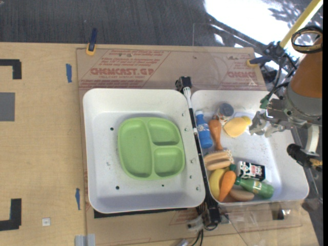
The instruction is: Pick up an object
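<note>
Just left of the gripper [260, 125] lies a yellow lemon [237, 126].

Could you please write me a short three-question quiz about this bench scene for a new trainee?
1. True or false: the green divided plate lies in the left bin.
2. Which bin is the claw over? A) left B) right
3. Fill in: the carrot near the right bin's front edge is coloured ____.

Key: 1 true; 2 B; 3 orange.
</note>
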You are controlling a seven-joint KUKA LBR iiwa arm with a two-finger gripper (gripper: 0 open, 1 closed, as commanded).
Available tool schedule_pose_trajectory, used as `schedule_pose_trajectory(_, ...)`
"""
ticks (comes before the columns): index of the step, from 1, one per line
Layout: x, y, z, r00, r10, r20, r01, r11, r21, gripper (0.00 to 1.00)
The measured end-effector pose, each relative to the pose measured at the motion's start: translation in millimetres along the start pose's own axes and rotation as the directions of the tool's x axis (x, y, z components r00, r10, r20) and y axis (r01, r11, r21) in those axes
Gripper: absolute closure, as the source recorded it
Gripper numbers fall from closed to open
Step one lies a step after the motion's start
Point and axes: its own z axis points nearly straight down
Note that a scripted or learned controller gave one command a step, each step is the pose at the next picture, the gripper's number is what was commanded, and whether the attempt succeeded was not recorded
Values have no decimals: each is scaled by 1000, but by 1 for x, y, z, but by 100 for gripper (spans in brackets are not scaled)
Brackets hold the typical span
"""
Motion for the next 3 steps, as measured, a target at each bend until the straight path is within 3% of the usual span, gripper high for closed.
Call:
schedule_pose_trajectory(1,-58,30,-32,999,43,2,-43,999,0,100)
schedule_pose_trajectory(2,-13,79,96,998,-56,1,56,998,-4,100)
schedule_pose_trajectory(3,89,60,3,974,225,-4,-225,974,-1,100)
